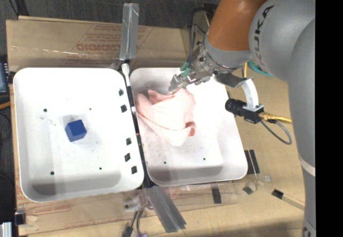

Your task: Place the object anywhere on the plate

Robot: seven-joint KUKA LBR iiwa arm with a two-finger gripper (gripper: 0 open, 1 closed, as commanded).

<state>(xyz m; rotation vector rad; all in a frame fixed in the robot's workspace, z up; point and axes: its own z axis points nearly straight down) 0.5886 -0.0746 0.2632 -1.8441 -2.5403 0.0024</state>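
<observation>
From above, the blue cube sits in the left bin, well apart from the pink plate in the right bin. The pincer hangs at the plate's far rim; I cannot tell whether it is apart or together. It would do best to cross over and come down squarely on the cube's flat faces.

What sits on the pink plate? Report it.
No object rests on the pink plate; the gripper hangs at its far edge. The blue cube is in the left bin. Beneath the plate is hidden.

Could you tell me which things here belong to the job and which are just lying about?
Job: blue cube, pink plate, gripper.
Lying about: left white bin, right white bin, cardboard sheet.
</observation>
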